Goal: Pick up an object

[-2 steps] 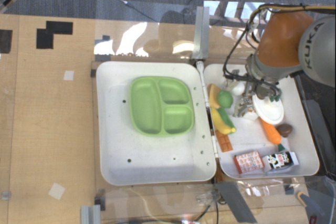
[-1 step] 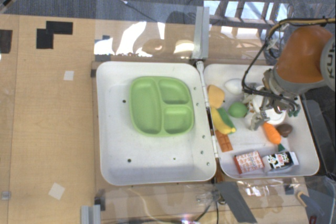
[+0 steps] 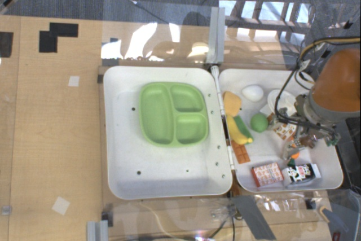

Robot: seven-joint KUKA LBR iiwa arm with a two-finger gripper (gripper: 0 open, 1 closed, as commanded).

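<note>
My gripper (image 3: 302,139) hangs low over the right part of the right bin (image 3: 333,180), under the orange-banded wrist (image 3: 337,84). Just left of it lies a small patterned packet (image 3: 283,131), and a small orange piece (image 3: 294,153) lies just below it. Further left in this bin are a green ball (image 3: 259,122), a yellow banana (image 3: 239,130), an orange-yellow lump (image 3: 232,101), a white egg shape (image 3: 252,92) and a brown wafer (image 3: 241,153). Along the front lie a red box (image 3: 267,174) and a black-and-white carton (image 3: 302,173). Whether the gripper touches anything is hidden by the wrist.
The left bin (image 3: 121,178) carries a green divided plate (image 3: 173,113). A ridge (image 3: 223,138) separates the two bins. A white round object (image 3: 281,101) sits partly behind the arm's cables. Metal framing (image 3: 216,36) stands behind the bins.
</note>
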